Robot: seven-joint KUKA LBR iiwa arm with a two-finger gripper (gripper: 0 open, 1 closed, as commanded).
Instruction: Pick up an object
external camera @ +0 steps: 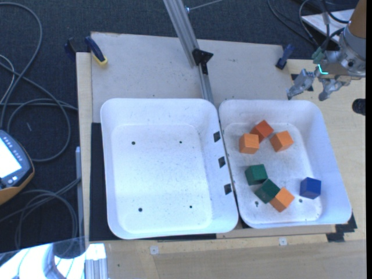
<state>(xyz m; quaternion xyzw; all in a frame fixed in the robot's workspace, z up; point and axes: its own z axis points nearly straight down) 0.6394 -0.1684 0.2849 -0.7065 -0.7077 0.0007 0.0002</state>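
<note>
The right bin [331,156] holds several small blocks. Three orange ones [250,143], [263,129], [282,140] cluster at its far middle. Two green blocks [256,174], [268,190] sit near the centre, with another orange block [282,199] touching the nearer green one. A blue block [310,187] lies at the near right. My gripper [311,89] hangs above the far right rim of this bin, fingers spread open, nothing between them. It is well apart from all the blocks.
The left bin [116,156] stands beside the right one. A metal pole [183,28] slants across the back board. Blue clamps [96,50], [283,56] sit at the board's far corners. Cables lie on the floor at the left.
</note>
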